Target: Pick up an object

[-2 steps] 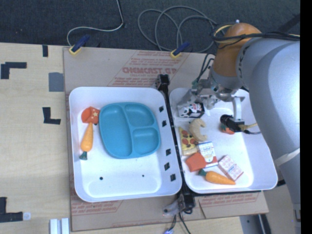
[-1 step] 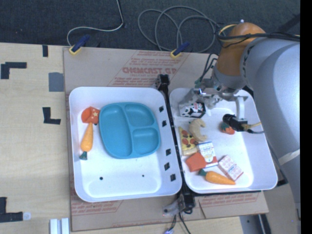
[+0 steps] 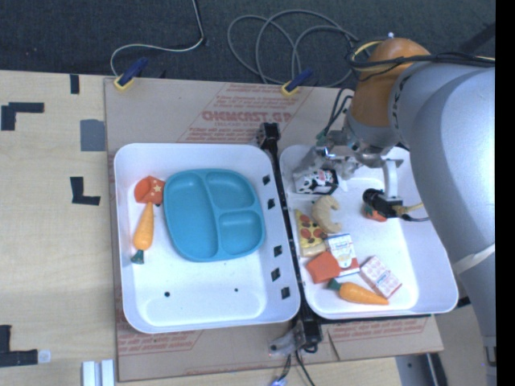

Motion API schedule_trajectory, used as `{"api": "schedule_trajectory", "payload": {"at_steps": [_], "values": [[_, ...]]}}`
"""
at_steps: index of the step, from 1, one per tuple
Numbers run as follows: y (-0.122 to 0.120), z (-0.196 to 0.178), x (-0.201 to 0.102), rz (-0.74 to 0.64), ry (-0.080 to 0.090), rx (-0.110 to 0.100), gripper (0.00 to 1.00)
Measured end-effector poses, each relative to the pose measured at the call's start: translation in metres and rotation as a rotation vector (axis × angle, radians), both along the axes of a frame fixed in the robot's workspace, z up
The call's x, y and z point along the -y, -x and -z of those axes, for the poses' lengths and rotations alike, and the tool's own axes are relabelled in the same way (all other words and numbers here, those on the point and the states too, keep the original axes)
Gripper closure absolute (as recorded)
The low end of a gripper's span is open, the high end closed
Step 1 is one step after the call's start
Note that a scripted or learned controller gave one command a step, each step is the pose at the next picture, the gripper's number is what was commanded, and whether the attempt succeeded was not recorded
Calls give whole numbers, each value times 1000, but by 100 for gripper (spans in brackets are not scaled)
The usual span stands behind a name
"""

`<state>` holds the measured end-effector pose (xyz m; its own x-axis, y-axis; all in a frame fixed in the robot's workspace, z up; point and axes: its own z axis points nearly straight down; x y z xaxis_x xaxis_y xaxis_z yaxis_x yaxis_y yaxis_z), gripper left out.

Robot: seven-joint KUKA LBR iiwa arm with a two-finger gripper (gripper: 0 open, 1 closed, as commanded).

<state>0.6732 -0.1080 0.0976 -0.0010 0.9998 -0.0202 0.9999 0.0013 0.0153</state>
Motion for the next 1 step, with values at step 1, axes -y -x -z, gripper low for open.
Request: {"api": "schedule_trajectory", "payload": {"at_steps": [1], "values": [[-1,-12,0,-1,1,4,100]]}}
